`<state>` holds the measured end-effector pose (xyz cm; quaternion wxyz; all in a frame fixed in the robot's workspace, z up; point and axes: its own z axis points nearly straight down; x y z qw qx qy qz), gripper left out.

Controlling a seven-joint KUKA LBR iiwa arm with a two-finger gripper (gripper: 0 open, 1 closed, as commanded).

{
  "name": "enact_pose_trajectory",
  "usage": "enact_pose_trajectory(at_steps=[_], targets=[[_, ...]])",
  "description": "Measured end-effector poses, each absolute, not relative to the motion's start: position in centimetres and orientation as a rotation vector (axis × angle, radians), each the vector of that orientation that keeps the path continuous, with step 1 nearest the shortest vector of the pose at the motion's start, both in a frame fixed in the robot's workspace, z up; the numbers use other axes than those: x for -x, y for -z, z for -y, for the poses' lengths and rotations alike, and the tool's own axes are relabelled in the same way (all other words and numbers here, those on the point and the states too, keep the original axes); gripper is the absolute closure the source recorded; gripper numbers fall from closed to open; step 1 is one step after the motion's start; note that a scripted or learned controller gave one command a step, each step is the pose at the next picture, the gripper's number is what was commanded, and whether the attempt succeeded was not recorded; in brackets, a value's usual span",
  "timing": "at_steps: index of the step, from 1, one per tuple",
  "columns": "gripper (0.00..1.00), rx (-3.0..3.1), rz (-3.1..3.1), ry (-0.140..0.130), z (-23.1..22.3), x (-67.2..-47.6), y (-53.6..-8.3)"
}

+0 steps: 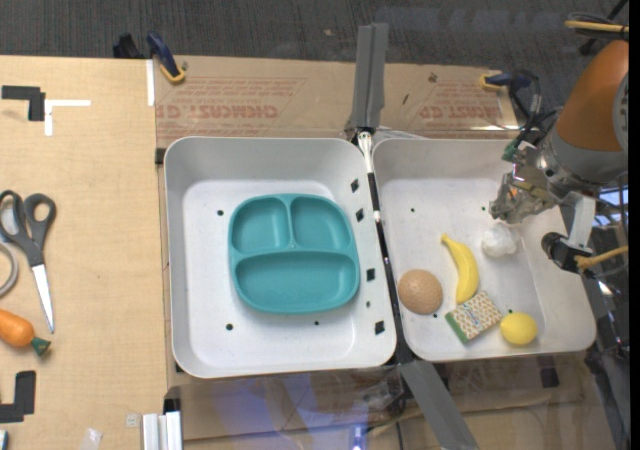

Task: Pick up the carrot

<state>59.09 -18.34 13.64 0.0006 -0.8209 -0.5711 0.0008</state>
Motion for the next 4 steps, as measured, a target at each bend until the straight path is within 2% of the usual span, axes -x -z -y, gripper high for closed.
enact_pose_trajectory(at_steps=[1, 2, 3, 4], targets=[[1.0, 2.82, 1.375, -0.007, 16.3, -54.0, -11.1], [1.0, 2.615, 1.737, -0.005, 11.0, -54.3, -9.1], [1.0, 2.612, 1.744, -0.004, 15.8, -49.4, -15.6], [1.0, 2.413, 2.007, -0.003, 11.4, -51.9, -9.1]])
